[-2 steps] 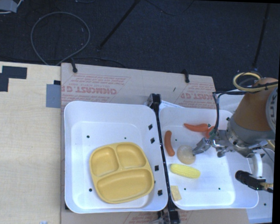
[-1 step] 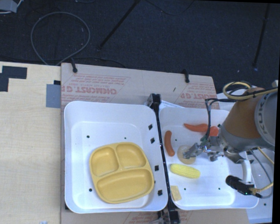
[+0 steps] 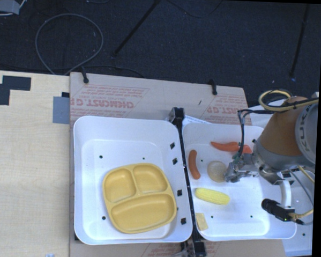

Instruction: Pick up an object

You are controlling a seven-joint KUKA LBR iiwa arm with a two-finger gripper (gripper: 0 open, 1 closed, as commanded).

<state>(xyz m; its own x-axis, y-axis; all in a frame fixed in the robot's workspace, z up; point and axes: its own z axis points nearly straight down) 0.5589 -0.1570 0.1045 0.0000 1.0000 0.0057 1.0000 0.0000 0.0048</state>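
Robot arm reaching into the right bin (image 3: 276, 233) over a round beige object (image 3: 217, 170).

The gripper (image 3: 234, 173) hangs just beside the beige object near the bin's middle; its grip cannot be made out, and nothing visibly sits in it. This looks like the approach step. A corn cob (image 3: 212, 195) lies toward the bin's front edge, a carrot (image 3: 228, 146) toward the back, a sausage (image 3: 194, 164) near the left wall. Next, probably, comes closing squarely and lifting.

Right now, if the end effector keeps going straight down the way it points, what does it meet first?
Probably the round beige piece in the right bin: the end effector sits right at its edge. Depth is unclear from this slanted view, so it might land on bare bin floor just beside it instead.
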